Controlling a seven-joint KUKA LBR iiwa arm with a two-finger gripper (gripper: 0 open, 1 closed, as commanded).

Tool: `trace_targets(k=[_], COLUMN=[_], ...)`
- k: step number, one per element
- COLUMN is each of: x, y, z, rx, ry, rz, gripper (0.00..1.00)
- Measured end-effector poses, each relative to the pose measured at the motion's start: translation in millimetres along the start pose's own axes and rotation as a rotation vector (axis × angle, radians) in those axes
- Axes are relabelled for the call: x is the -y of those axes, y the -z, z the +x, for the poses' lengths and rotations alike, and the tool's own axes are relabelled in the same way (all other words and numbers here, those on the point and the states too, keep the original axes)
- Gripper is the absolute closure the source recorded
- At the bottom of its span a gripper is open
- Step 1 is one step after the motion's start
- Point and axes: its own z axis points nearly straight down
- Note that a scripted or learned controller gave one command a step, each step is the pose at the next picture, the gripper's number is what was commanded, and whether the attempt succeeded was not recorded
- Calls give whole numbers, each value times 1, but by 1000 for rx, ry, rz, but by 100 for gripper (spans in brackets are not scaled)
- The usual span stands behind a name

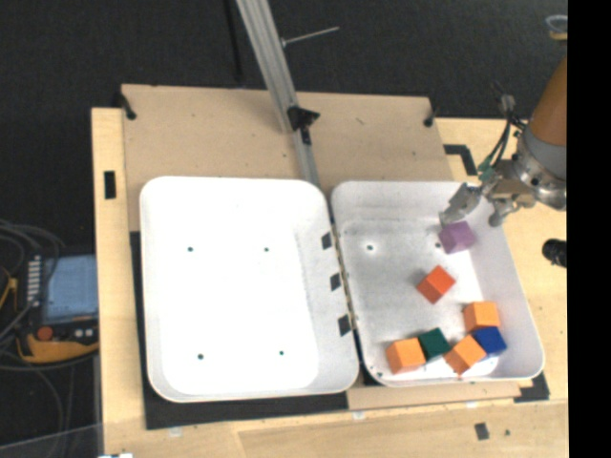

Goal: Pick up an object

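The tool (474, 201) hangs spread wide just above a tilted, seemingly cubic purple block (457, 236).

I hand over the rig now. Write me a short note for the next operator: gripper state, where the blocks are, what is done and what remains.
Gripper: over the right bin, far side, just above the purple block; no block seen between its fingers.
Blocks, all in the right bin: red-orange block mid-bin; orange, green, orange, blue and orange clustered at the near side.
Done: nothing lifted.
Left: grasp and lift one block.
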Motion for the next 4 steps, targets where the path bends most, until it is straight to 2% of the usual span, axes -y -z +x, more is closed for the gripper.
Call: trace_targets(k=[2,3,4], x=[2,0,1], y=[-91,-77,-33], z=[9,8,9], rx=[0,-1,-1], ry=[-4,-8,-2], rz=[-1,-10,-11], gripper=[0,100,100])
